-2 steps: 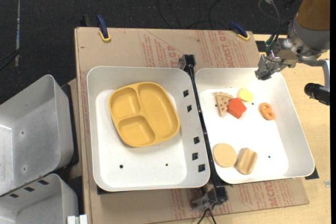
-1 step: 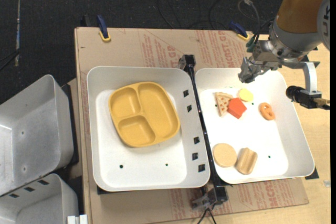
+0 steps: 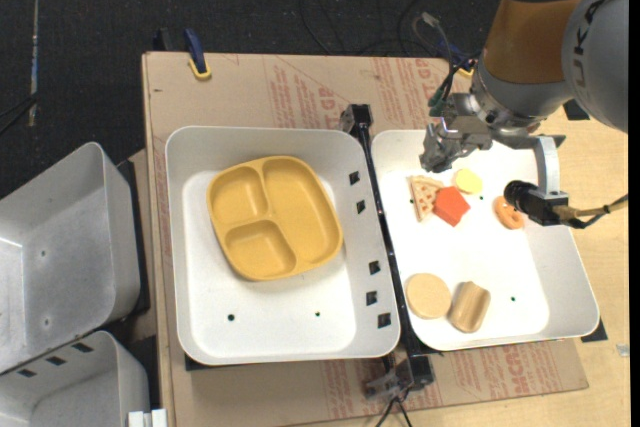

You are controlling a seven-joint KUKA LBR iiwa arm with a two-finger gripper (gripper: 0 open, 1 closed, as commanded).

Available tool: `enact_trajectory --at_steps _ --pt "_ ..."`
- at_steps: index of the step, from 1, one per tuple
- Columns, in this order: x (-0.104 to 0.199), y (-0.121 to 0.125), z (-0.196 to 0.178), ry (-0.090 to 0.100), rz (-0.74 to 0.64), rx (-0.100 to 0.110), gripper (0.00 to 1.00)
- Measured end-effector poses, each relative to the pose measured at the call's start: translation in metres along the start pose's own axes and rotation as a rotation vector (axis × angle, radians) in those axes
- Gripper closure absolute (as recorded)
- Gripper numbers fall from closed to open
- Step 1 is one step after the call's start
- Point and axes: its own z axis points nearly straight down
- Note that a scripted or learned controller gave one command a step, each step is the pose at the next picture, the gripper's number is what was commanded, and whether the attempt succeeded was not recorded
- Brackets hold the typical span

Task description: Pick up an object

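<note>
The pincer hangs over the right bin (finger state: cannot tell), just above the pizza slice and red block. Recommended: centre on one item, descend vertically, avoid the neighbouring yellow piece.

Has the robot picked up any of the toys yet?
Not yet. The two-finger gripper hangs over the right white bin, above the slice-shaped pizza toy and red block. All the pieces lie in the bin, so grabbing and lifting one remain.
</note>
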Motion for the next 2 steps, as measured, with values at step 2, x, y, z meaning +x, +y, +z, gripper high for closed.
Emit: enact_trajectory --at_steps 2 --pt "0.096 -0.01 0.03 0.001 -0.001 0.0 1.0"
